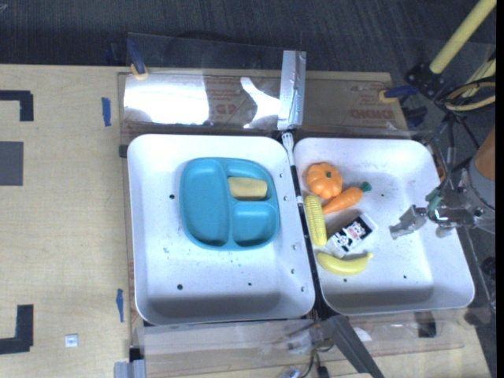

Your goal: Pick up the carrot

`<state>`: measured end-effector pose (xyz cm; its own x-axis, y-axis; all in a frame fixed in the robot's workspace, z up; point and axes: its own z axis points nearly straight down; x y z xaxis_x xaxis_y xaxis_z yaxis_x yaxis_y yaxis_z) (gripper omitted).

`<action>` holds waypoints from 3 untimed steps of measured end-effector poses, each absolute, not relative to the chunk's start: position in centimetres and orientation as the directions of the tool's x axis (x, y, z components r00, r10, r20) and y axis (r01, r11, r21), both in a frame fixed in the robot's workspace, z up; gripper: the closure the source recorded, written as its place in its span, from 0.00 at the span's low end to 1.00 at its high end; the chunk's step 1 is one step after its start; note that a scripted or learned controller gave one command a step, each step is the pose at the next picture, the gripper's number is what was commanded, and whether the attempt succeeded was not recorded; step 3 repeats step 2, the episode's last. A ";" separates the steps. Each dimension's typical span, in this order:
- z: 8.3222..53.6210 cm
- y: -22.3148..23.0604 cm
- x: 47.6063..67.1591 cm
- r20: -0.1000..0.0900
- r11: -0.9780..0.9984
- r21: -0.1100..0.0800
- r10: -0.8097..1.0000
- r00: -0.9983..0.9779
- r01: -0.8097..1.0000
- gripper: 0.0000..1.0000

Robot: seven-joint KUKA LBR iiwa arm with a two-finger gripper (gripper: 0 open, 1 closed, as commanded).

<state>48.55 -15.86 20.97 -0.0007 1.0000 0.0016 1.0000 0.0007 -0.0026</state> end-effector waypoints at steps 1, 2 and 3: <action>19.7 -7.9 53.5 0.000 0.147 0.002 0.989 -0.147 0.989 0.00; 18.4 -7.3 58.1 -0.001 0.225 0.002 0.974 -0.225 0.974 0.00; 18.4 -7.3 58.1 -0.001 0.225 0.002 0.974 -0.225 0.974 0.00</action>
